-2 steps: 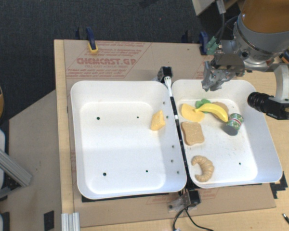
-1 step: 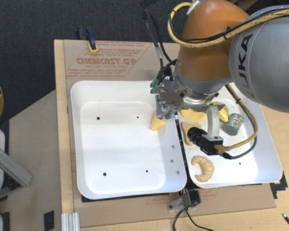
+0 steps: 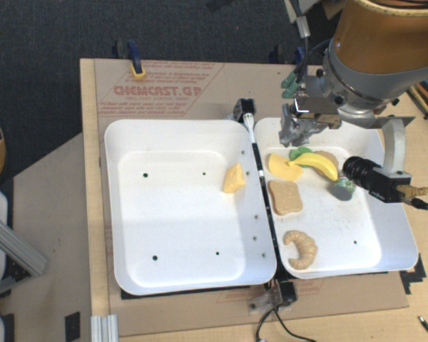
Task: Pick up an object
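Observation:
My gripper (image 3: pixel 297 138) hangs low over the back of the right bin (image 3: pixel 385 255), just above and behind a yellow banana (image 3: pixel 318 163) with a green end. A round yellow piece (image 3: pixel 279 165) touches the banana's left side. A slice of toast (image 3: pixel 286 197) lies in front of them. A croissant (image 3: pixel 301 249) sits near the bin's front. A small grey-green object (image 3: pixel 342 189) rests right of the banana. In the left bin (image 3: pixel 128 191), a pale yellow wedge (image 3: pixel 234 179) lies by the right wall. Nothing shows between the gripper's tips.
A black divider bar (image 3: pixel 260 184) runs between the two bins. A black cylindrical part (image 3: pixel 371 177) with a cable reaches over the right bin's right side. A blue-and-yellow clamp (image 3: pixel 135 59) sits at the cardboard's back edge.

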Tool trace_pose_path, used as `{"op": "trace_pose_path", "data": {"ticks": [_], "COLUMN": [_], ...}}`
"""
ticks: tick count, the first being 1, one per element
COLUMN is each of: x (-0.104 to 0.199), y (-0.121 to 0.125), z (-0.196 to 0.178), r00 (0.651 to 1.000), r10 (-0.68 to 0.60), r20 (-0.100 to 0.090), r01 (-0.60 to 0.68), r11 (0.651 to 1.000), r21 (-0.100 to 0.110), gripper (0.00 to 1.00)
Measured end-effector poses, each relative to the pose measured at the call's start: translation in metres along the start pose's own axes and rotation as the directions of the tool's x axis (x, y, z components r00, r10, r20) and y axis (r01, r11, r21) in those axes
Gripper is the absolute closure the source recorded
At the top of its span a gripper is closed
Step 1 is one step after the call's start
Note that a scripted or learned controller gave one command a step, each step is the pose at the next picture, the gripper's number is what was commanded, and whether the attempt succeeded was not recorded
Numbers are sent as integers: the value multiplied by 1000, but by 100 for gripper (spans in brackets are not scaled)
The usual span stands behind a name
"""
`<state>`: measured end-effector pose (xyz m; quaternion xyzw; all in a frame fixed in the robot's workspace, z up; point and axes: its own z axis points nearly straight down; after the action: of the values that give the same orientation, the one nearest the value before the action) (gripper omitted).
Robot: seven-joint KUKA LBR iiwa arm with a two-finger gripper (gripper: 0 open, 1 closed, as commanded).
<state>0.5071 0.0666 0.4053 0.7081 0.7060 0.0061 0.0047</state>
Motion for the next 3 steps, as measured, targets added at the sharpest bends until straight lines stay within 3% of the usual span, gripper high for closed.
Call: {"op": "trace_pose_path", "data": {"ticks": [1,2,3], "x": [29,98,146], "y": [-32,-7,64], "z": [86,128,113], "r00": [1000,1000,1000], "r10": [-6,-10,-7], "r20": [3,1,-1], "r01": [6,10,7], "r11": [1000,1000,1000], "r21": [26,22,8], "gripper": [100,100,100]}}
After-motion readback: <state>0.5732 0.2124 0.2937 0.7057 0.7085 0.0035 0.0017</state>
